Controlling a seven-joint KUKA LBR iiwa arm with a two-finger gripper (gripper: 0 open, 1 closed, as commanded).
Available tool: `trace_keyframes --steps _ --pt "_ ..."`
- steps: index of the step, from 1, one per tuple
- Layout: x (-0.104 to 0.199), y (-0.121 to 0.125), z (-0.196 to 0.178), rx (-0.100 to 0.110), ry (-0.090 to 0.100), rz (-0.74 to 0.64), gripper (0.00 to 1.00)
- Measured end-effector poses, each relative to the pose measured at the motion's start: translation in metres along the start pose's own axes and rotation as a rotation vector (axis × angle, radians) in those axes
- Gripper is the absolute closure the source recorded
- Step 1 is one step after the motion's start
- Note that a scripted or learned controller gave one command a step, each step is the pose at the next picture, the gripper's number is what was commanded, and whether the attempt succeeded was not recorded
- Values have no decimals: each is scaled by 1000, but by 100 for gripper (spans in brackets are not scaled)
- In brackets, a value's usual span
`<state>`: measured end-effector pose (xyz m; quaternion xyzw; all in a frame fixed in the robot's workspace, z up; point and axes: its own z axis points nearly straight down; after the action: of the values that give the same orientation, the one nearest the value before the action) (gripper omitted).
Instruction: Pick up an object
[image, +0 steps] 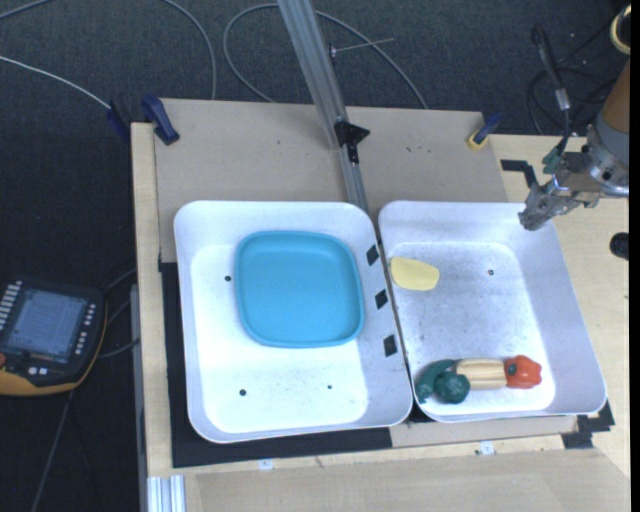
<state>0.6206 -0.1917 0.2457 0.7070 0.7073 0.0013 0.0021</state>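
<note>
Above the right bin (560, 300), the arm (615, 130) is cut off by the picture's right edge, and the gripper (535, 215) at that bin's far right corner is too small and blurred to tell.

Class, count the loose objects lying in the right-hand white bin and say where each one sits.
2. A pale yellow piece lies by the bin's upper left wall; a toy with green, tan and red parts lies along its near edge.
</note>
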Motion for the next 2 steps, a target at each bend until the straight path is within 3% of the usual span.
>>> trace_keyframes --steps 2 --pt "111 -4 3 5 2 -4 100"
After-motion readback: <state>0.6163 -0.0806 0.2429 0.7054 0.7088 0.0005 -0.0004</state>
